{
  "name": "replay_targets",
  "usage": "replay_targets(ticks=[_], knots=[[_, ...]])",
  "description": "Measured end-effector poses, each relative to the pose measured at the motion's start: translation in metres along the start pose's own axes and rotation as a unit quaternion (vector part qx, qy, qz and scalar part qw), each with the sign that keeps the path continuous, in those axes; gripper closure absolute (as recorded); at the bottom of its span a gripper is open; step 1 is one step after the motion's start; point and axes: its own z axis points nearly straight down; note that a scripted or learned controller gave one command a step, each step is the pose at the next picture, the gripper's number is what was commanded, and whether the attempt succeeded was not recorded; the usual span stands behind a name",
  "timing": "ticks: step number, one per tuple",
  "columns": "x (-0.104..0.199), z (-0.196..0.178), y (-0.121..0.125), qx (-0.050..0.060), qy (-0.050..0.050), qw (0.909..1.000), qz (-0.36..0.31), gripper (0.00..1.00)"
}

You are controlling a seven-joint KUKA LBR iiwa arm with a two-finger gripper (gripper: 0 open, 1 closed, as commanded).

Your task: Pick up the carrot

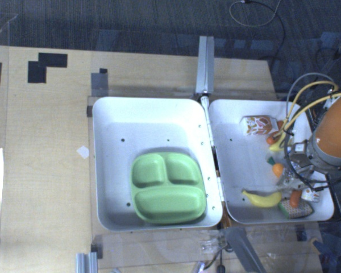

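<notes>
The carrot [278, 169] looks like a small orange piece with a green tip, lying in the right bin [233, 152] near its middle right. My gripper [291, 172] reaches down into this bin from the right, below the arm's orange band [335, 131]. It hangs right beside the carrot, partly covering it. Cables and the wrist blur the gripper's tip.
In the right bin a banana [262, 198] lies at the front and a snack packet [257, 125] at the back. An orange and green item [295, 205] sits in the front right corner. A green divided plate [167, 187] rests in the left bin [119, 129].
</notes>
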Motion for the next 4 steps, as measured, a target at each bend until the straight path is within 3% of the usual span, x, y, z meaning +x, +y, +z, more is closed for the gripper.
replay_targets(ticks=[1,2,3,4], knots=[[-0.002,-0.012,-0.003,0.005,-0.002,1.0000,0.001,1.00],[-0.074,0.005,-0.125,-0.004,-0.001,0.9945,-0.104,1.00],[-0.083,0.003,-0.133,-0.002,-0.002,0.9796,-0.201,1.00],[-0.085,-0.010,-0.135,0.002,-0.004,0.9801,-0.198,1.00]])
